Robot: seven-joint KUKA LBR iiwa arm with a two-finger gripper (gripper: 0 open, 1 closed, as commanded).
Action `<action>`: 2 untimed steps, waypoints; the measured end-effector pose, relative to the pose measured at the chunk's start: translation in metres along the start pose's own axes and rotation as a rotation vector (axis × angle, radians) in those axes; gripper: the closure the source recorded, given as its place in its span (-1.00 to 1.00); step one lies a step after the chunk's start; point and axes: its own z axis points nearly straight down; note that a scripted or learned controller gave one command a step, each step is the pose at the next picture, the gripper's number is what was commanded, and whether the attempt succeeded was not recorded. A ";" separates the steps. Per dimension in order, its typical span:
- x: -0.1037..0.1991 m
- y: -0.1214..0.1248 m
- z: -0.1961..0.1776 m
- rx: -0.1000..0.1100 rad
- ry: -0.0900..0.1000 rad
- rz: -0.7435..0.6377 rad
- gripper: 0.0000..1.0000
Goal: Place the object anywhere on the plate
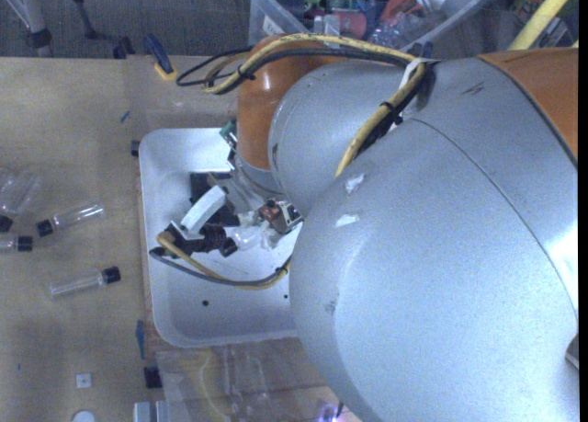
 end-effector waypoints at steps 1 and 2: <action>0.054 0.031 0.065 -0.001 0.002 0.188 1.00; 0.067 0.037 -0.031 0.000 -0.002 -0.114 1.00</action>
